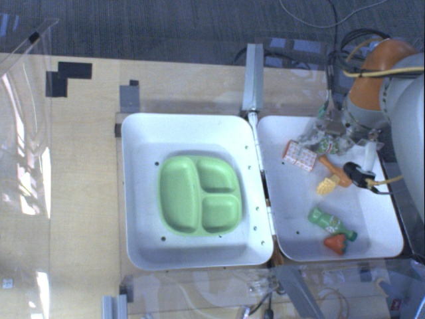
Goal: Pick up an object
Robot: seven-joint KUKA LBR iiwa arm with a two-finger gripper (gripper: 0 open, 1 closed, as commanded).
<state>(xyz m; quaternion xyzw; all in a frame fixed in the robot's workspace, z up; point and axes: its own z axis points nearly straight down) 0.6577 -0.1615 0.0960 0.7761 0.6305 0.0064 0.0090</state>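
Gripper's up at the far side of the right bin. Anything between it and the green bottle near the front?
Yes. The gripper sits among clutter at the bin's far side, and between it and the green bottle lie an orange stick and a small yellow piece. The red-and-white patterned block lies left of that line.

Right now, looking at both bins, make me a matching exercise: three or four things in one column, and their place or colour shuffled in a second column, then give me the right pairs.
Things:
1. divided plate
2. bottle
3. checkered box
4. corn cob

Descriptions:
A. yellow, near the middle of the right bin
B. light green, lying in the left bin
C. white with a red pattern, in the far part of the right bin, near the gripper
D. dark green, in the near part of the right bin

Pairs: 1-B, 2-D, 3-C, 4-A
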